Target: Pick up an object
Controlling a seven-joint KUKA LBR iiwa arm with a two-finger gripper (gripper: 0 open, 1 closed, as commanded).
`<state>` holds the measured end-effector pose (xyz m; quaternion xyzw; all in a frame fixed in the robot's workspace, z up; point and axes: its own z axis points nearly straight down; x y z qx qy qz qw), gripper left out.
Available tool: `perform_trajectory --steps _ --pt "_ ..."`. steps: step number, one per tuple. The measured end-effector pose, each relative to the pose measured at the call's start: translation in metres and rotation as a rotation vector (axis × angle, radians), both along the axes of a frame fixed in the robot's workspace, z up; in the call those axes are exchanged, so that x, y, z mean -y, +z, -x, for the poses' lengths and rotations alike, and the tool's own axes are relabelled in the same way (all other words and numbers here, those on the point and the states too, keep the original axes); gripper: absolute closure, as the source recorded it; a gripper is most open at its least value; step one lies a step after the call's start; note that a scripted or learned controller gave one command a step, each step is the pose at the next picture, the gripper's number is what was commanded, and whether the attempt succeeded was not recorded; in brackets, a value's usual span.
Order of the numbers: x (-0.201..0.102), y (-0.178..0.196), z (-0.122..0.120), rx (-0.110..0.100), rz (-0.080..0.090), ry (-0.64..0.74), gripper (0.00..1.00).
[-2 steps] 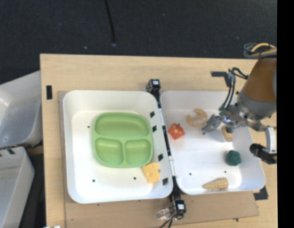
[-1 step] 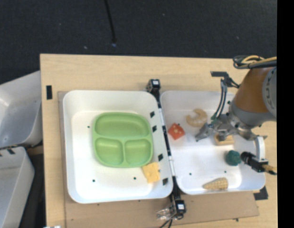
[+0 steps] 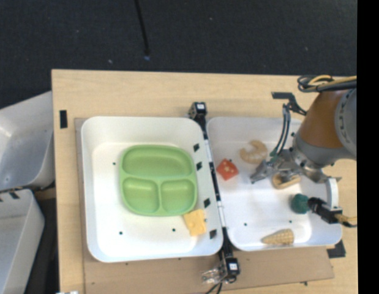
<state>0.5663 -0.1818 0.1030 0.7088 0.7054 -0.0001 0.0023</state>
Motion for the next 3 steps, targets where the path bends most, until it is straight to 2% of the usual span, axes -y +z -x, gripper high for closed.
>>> perform_trajectory --steps 1,2,3 --pt "0.002 0.014 -0.002 0.01 0.004 -0.004 1.0" --pt "0.013 0.066 -0.001 0.002 -0.001 0.001 1.0" --pt "0.014 0.102 -0.003 0.002 -0.002 0.008 1.0"
